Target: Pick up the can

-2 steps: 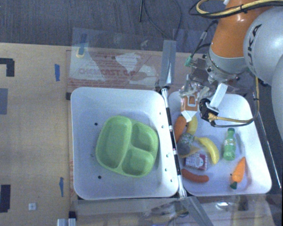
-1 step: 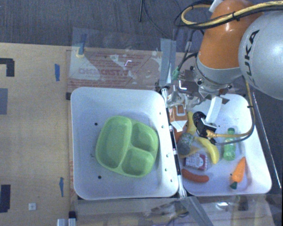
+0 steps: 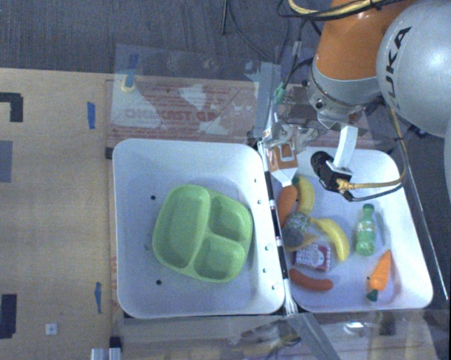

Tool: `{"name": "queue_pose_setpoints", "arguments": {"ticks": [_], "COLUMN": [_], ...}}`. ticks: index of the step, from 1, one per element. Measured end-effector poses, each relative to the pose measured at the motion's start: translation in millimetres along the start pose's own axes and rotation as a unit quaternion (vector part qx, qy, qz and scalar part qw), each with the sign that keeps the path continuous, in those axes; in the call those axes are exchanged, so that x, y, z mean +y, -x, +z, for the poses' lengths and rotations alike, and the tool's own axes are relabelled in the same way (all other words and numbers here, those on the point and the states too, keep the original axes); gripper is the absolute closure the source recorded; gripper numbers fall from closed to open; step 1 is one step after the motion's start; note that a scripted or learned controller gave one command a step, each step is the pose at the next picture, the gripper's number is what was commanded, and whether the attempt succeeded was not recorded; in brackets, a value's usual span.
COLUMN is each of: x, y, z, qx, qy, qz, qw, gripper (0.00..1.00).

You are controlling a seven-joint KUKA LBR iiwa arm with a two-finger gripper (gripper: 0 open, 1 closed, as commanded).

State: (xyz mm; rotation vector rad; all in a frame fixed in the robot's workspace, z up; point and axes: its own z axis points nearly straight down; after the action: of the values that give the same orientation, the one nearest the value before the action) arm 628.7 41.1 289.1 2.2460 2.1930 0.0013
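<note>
The can [image 3: 313, 257], with a red and white label, lies on its side in the right bin [image 3: 412, 219], near the bin's front left. My gripper [image 3: 283, 149] hangs over the back left corner of that bin, by the wall between the two bins. It is well behind the can and apart from it. A small orange and white patch shows at the gripper's tip; I cannot tell what it is.
Around the can lie a grey object [image 3: 296, 229], two bananas [image 3: 334, 237] [image 3: 306, 193], an orange carrot-like piece [image 3: 286, 203], a red sausage [image 3: 310, 282], a green bottle [image 3: 365, 229] and a carrot [image 3: 381, 273]. The left bin [image 3: 137, 180] holds a green divided plate [image 3: 203, 232].
</note>
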Motion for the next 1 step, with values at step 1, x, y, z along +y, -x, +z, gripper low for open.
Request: {"name": "queue_pose_setpoints", "arguments": {"ticks": [1], "x": [36.6], "y": [-58.4], "z": [-62.8], "qx": [0.000], "qy": [-0.001], "qz": [-0.012], "qw": [0.9999], "gripper": [1.00]}}
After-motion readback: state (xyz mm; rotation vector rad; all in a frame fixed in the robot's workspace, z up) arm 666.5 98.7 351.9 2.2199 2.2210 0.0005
